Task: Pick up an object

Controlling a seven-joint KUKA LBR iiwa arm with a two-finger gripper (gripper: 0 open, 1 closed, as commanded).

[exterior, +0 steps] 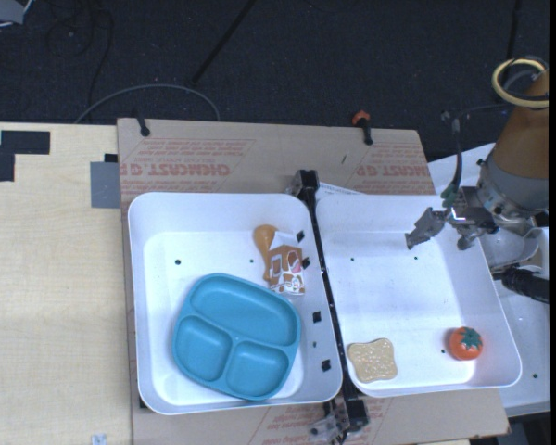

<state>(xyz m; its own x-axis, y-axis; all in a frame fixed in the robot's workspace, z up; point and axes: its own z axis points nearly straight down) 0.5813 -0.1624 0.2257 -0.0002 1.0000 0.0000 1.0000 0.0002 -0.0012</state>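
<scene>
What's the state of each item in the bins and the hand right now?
Blue plastic divided tray: flat, left bin, upright.
Small brown-and-white printed packet: lying by tray's upper edge.
Tan cracker-like square: flat, right bin.
Orange tomato-shaped toy: resting, right bin.
Hand: over right bin, holding nothing.

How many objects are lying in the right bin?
2: a tan cracker-like piece at its front left corner, and an orange tomato-like toy near its front right corner.
</scene>
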